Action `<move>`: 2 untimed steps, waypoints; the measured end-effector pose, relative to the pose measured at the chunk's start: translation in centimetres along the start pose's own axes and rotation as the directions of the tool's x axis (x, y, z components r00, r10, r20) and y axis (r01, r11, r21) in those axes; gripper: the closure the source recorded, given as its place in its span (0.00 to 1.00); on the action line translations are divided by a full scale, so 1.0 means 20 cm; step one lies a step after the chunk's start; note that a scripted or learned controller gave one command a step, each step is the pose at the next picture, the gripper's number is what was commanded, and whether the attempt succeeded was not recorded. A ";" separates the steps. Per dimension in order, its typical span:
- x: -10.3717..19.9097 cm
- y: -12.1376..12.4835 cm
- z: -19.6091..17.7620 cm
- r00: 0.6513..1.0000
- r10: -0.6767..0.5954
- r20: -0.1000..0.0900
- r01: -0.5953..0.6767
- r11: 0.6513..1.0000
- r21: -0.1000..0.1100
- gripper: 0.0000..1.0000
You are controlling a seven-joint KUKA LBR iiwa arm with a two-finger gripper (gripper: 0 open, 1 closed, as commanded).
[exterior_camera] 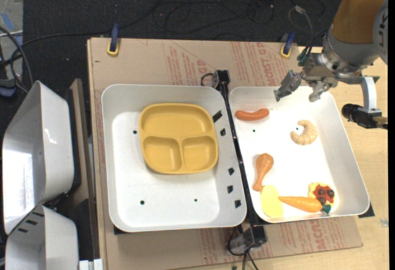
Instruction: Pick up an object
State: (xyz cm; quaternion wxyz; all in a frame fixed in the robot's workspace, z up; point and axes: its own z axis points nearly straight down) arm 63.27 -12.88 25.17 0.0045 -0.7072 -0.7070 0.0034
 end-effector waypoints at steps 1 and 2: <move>0.00 0.01 -0.03 1.000 -0.002 0.002 0.002 1.000 -0.011 0.00; 0.00 0.02 0.18 1.000 0.000 0.002 0.000 1.000 -0.007 0.00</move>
